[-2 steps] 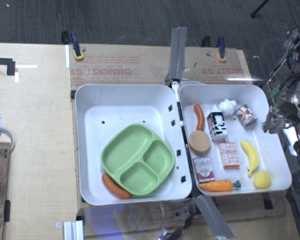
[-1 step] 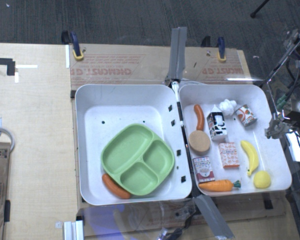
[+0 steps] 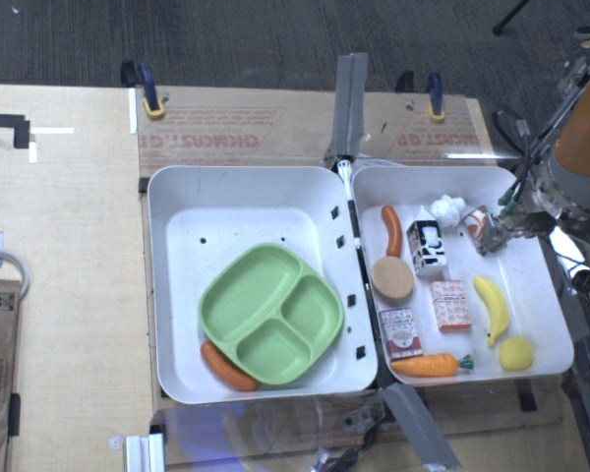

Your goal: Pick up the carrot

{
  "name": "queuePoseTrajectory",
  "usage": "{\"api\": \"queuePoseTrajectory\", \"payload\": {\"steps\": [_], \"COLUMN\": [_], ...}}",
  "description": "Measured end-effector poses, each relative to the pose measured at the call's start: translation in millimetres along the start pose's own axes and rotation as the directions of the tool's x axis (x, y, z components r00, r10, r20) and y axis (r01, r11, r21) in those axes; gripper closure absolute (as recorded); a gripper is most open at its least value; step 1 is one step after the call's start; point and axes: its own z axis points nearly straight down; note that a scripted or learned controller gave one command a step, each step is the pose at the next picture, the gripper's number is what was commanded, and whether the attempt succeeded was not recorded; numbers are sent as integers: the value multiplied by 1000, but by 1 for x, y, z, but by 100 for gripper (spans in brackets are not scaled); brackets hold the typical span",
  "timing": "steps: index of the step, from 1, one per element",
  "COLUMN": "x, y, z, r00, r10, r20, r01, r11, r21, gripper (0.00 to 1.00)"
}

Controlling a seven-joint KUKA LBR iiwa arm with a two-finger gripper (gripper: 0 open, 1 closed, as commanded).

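The carrot (image 3: 428, 365), orange with a small green top pointing right, lies flat along the front wall of the right bin (image 3: 556, 308). My gripper (image 3: 494, 239) hangs over the right bin's back right part, far behind and to the right of the carrot. It is close beside a small red and white item (image 3: 475, 223). Nothing shows held in it.
Around the carrot in the right bin are a red snack box (image 3: 399, 330), a pink box (image 3: 451, 306), a banana (image 3: 491, 308), a lemon (image 3: 515, 353), a round bun (image 3: 392, 278), a sausage (image 3: 391, 230) and a milk carton (image 3: 427, 248). The left bin (image 3: 177, 264) holds a green divided plate (image 3: 270, 313) and an orange-red sausage (image 3: 227, 367).
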Motion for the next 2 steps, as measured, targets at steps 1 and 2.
{"api": "queuePoseTrajectory", "payload": {"steps": [1, 2], "x": [-55, -80], "y": [6, 55], "z": [-188, -59], "r00": [996, 989], "r10": [-90, 147], "r20": [3, 1], "r01": [90, -147], "r11": [996, 989], "r21": [-3, -1], "gripper": [100, 100]}}
